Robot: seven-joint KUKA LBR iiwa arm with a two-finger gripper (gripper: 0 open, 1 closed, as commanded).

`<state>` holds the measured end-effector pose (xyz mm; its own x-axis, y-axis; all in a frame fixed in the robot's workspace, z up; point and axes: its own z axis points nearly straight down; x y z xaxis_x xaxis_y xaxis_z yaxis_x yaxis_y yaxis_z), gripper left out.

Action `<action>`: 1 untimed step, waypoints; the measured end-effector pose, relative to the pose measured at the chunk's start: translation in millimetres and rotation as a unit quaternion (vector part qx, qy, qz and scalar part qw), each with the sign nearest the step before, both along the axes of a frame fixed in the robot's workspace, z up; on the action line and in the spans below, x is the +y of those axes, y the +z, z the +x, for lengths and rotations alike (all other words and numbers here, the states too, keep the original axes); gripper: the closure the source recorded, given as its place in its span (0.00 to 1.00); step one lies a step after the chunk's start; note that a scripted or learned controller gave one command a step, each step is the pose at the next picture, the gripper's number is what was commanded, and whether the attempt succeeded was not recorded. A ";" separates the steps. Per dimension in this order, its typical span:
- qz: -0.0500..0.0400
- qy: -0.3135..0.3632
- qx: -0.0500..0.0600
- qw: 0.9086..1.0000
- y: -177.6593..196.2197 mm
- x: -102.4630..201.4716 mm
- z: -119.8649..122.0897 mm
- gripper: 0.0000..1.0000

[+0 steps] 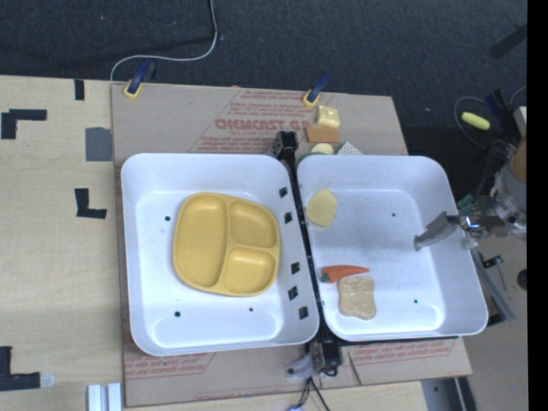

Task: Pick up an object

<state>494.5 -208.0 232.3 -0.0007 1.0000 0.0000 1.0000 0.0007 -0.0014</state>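
Observation:
The right bin (428, 178) holds three small objects. A pale yellow round piece (322, 207) lies near its left wall. An orange carrot (344, 272) lies lower down, with a tan bread-like slice (357, 298) just below it. My gripper (431, 234) reaches in over the bin's right side, well to the right of the carrot and above the bin floor. Nothing shows in it. A yellow divided plate (226, 243) sits in the middle of the left bin (145, 187).
Behind the bins, on the cardboard, sit an orange and yellow block (324, 125) and a small green piece (321, 150). Black clips (287, 144) line the seam between the bins. A cable (171, 56) runs across the dark floor at the back.

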 end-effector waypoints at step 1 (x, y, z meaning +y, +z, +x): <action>0.003 0.002 0.004 1.000 -75.3 70.5 -12.4 0.00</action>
